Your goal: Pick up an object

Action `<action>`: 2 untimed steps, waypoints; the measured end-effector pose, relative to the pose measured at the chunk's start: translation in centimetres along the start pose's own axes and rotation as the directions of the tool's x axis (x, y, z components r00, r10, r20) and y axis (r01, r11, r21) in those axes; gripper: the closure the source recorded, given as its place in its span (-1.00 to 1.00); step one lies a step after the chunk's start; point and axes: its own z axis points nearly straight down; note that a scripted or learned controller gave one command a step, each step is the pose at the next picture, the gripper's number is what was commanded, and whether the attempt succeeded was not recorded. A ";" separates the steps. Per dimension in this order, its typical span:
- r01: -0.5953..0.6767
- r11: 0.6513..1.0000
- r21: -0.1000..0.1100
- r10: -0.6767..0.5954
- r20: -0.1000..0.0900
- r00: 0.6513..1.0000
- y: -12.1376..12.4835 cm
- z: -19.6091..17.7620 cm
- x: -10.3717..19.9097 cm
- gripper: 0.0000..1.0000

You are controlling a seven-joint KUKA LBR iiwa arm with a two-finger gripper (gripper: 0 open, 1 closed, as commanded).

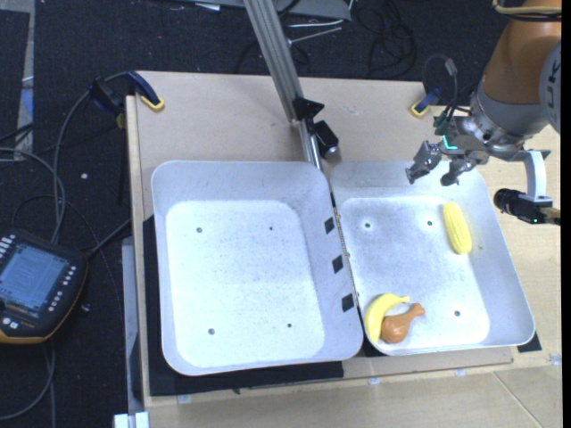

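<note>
- hovering over the far edge of the right bin point(500, 239), the gripper point(434, 169) hangs with its two dark fingers spread apart and nothing between them, so it reads as released.
- the nearest candidate is the corn cob point(458, 227), lying on the floor of the right bin, nearer the camera than the gripper and a little to its right in the view; the two are near but clearly apart.
- the corn cob's long axis runs roughly from the far wall toward the near wall, tilted slightly, so my guess is the fingers would need to close across its short width.
- the right bin also holds a banana point(383, 308) and a brown drumstick-shaped toy point(399, 323), touching each other at the near left corner, well apart from the gripper.
- the left bin point(169, 194) lies alongside, its wall meeting the right bin's down the middle.
- with only one arm, the likely move is a short descent toward the camera side onto the corn cob; no pick is yet made.
</note>
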 end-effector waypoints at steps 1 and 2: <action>0.000 1.000 0.000 0.000 0.000 1.000 0.0 0.0 0.0 -1.00; 0.000 1.000 0.004 0.000 -0.001 1.000 -0.4 4.3 -0.1 -1.00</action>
